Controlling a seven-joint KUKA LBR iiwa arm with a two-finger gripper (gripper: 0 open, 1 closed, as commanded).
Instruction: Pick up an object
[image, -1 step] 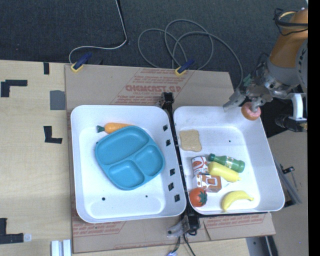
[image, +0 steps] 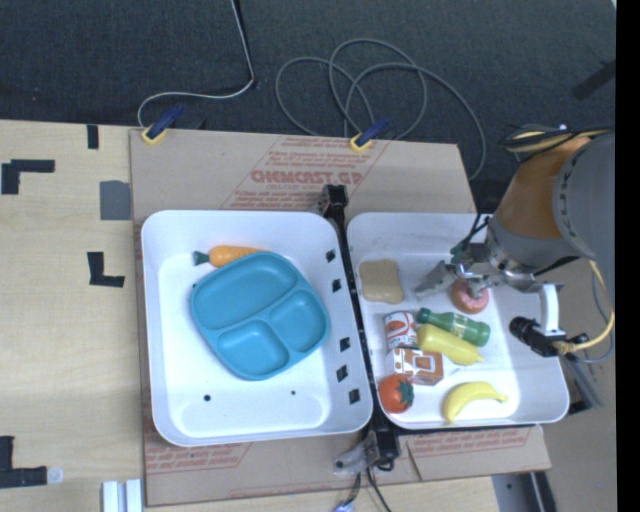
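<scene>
Gripper (image: 468, 283) low in right bin (image: 530, 400) over a reddish round toy (image: 470, 296), can't tell its state or any hold; green bottle (image: 455, 325), corn (image: 450, 346), banana (image: 472, 398), tomato (image: 396, 393) just below it.

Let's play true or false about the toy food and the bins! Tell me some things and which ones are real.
1. The blue plate lies in the left bin. True.
2. The carrot lies in the right bin. False: it is in the left bin, behind the plate.
3. The banana sits near the right bin's front edge. True.
4. The tomato is on the blue plate. False: it is in the right bin's front left corner.
</scene>
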